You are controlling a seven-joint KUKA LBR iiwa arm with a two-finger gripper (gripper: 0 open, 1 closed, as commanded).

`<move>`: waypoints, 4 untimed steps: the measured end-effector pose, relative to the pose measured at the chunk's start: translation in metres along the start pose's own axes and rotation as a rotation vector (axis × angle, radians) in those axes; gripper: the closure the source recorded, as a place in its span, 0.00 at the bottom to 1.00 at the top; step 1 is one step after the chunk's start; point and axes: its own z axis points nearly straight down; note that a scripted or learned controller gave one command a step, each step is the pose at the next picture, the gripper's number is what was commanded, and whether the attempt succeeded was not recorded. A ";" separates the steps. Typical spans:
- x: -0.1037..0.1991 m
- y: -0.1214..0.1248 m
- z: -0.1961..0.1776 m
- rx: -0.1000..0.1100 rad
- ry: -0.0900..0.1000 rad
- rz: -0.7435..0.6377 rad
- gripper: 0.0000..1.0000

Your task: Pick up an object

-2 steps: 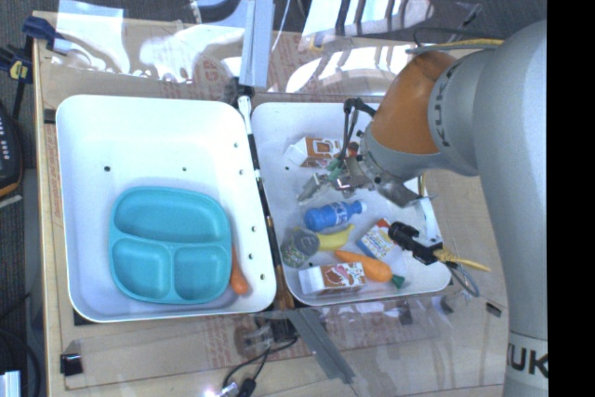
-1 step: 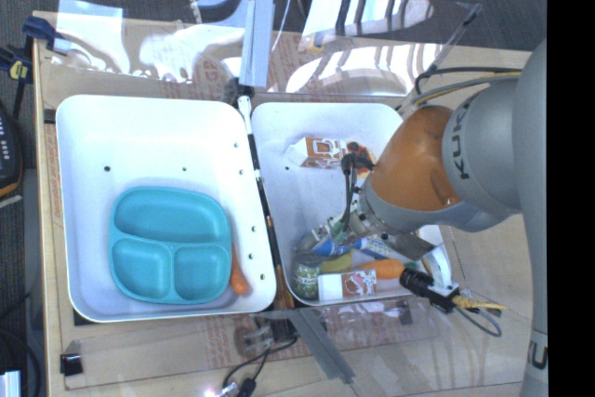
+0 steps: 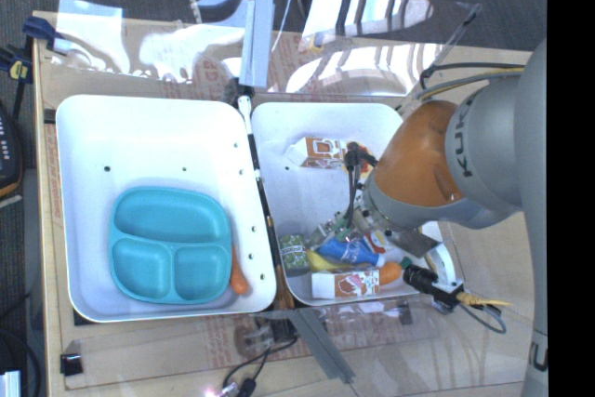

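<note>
My gripper (image 3: pixel 348 230) reaches down into the right bin (image 3: pixel 279 130), directly over a pile of objects at the bin's near end. The pile holds a blue packet (image 3: pixel 350 249), a yellow item (image 3: pixel 321 261), a green-patterned item (image 3: pixel 293 253) and a white bottle with an orange cap (image 3: pixel 357 283). A brown and white packet (image 3: pixel 321 152) lies apart at the far end of the same bin. The grey and orange wrist (image 3: pixel 423 172) hides the right side of the bin.
The left bin (image 3: pixel 93 121) holds a light blue divided plate (image 3: pixel 170 244) with a small orange piece (image 3: pixel 239 282) beside its near right corner. A clear shield stands behind both bins. Cables trail off the bench at the lower right.
</note>
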 end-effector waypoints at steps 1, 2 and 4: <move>0.050 0.004 -0.115 0.001 0.000 -0.004 1.00; 0.051 0.019 -0.127 0.004 -0.001 0.080 1.00; 0.029 0.054 -0.126 0.003 0.000 0.210 0.00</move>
